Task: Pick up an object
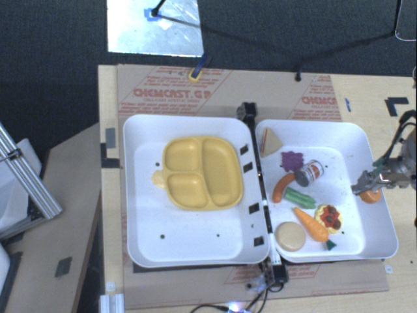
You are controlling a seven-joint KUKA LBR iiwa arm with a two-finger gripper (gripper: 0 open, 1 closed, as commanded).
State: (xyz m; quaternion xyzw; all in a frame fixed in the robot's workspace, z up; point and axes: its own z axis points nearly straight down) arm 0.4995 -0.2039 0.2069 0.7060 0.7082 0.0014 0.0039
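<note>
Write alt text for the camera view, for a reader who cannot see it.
A gripper reaches in over the right white bin, beside an orange object at the bin's right wall. That bin holds toy food, including a carrot, a can and purple grapes; the left bin holds a yellow divided plate.

Robotics lab: white bins (195,253) on bench (163,93), aluminium framing (26,175).

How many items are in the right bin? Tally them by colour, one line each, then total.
Orange: 3, a hot-dog sausage, a carrot, a small round fruit at the gripper.
Beige: 2, a bread wedge, a round bun.
Purple: 1, grape bunch.
Green: 1, pod.
Multicoloured: 2, a tin can, a pasta plate.
Total: 9
</note>
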